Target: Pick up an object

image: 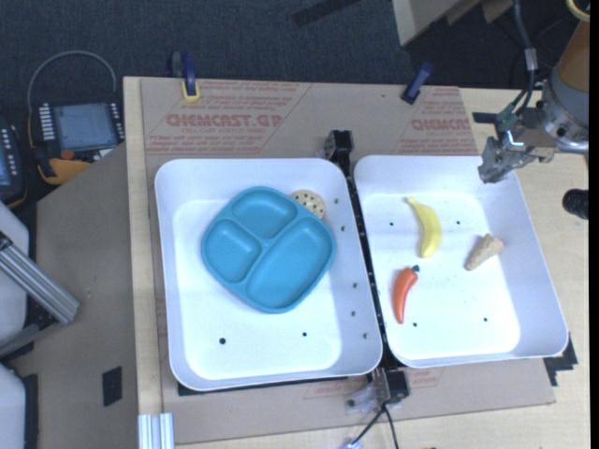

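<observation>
In the right bin (533,279), the likely targets lie loose and well apart, so each can be taken alone: a pepper (404,293) low at centre-right, a tan wedge (484,251) to its right, and a banana (427,226) above. In the left bin (178,251), a plate (269,248) half covers a cookie (307,201). At upper right the gripper (497,161) hovers over the bin's far rim, holding nothing; I cannot tell its spread.

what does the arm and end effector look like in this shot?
The gripper is small, grey metal with dark fingers, on a pale grey wrist with an orange patch at the frame's top right corner. Thin cables run along it, and a small green spot sits near the finger mount.
</observation>
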Motion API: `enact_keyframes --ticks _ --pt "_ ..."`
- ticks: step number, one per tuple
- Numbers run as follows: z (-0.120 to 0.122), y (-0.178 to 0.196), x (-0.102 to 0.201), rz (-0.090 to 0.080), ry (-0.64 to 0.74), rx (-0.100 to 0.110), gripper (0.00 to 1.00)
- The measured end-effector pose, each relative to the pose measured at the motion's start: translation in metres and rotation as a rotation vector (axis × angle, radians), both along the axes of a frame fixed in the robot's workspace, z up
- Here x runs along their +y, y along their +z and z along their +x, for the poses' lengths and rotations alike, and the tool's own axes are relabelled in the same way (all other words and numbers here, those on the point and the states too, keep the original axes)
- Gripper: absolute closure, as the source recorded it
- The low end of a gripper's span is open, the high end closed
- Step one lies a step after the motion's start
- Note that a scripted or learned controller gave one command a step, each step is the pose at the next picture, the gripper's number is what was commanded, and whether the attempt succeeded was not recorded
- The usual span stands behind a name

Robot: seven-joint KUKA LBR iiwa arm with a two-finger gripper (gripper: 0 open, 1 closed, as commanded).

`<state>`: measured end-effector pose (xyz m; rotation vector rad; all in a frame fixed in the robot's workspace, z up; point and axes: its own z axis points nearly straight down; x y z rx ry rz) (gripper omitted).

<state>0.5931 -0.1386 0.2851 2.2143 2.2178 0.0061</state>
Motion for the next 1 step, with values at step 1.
enact_keyframes --ticks 1 --pt "-0.0164 -0.0026 0.0543 0.005 0.004 0.010 1.00"
